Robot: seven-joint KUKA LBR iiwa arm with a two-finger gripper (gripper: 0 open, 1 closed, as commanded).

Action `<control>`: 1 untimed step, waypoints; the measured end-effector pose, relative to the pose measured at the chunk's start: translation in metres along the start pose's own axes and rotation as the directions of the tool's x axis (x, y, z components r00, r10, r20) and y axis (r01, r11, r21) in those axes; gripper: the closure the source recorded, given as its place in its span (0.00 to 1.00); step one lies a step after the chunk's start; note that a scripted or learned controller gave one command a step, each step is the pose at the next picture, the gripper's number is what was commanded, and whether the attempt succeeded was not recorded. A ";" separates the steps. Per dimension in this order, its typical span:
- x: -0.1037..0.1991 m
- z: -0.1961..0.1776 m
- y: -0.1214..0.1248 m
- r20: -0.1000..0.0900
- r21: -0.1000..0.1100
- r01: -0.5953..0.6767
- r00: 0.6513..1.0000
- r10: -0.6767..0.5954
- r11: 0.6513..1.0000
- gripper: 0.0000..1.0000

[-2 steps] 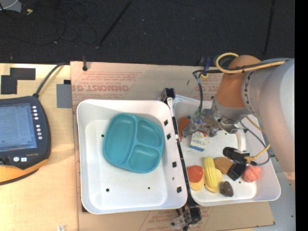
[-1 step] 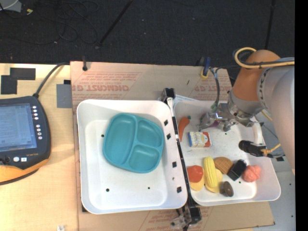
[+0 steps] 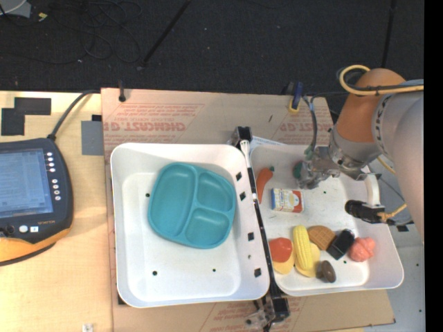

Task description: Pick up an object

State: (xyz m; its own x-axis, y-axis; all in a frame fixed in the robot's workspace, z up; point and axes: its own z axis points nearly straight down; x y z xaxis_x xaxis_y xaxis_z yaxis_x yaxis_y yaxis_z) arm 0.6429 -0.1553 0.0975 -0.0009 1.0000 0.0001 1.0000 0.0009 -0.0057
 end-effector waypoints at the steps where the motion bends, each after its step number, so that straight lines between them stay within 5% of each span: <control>1: 0.001 0.000 0.000 0.000 -0.001 0.002 1.000 -0.002 1.000 0.00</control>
State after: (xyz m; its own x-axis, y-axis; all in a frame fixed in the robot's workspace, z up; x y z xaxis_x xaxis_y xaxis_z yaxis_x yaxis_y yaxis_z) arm 0.6433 -0.1547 0.0973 -0.0025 1.0000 -0.0004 1.0000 0.0025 -0.0045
